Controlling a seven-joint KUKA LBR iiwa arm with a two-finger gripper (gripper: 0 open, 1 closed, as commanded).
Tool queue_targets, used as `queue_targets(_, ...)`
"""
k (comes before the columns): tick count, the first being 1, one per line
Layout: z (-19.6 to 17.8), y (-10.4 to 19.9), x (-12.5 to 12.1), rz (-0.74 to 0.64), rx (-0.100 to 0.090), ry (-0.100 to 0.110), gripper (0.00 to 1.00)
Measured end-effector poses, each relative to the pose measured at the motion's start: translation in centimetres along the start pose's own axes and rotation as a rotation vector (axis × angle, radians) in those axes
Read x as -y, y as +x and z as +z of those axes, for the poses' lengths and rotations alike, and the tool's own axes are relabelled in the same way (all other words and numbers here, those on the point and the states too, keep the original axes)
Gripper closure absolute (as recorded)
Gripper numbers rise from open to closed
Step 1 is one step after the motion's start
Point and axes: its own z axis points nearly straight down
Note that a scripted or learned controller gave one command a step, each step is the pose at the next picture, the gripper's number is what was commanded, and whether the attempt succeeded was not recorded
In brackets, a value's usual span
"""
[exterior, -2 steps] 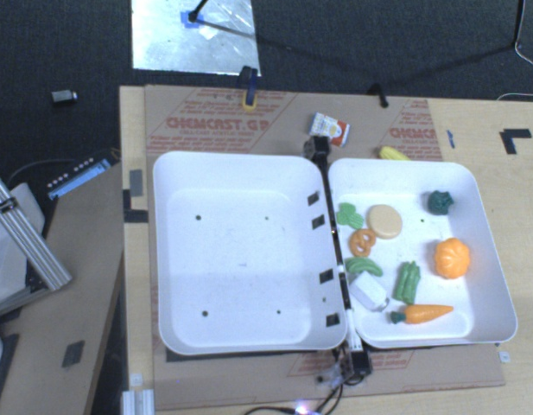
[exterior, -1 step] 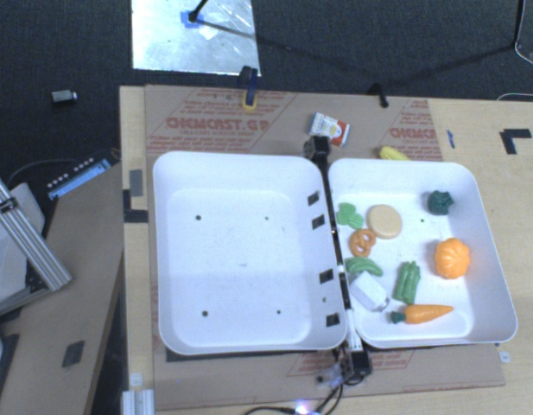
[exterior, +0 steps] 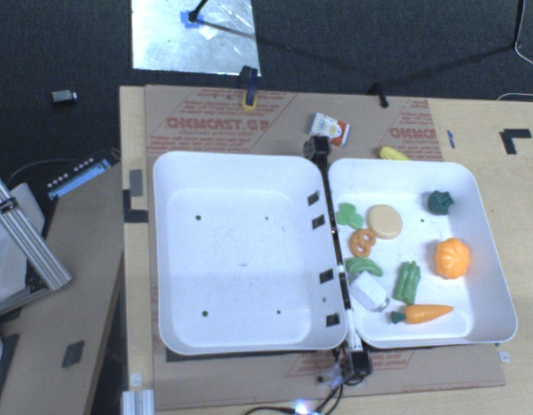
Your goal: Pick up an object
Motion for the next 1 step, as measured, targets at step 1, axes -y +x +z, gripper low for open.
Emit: queue_targets(1, 0.02, 3.86, 3.97, -0.006, -0.005, 0.005, 1.00)
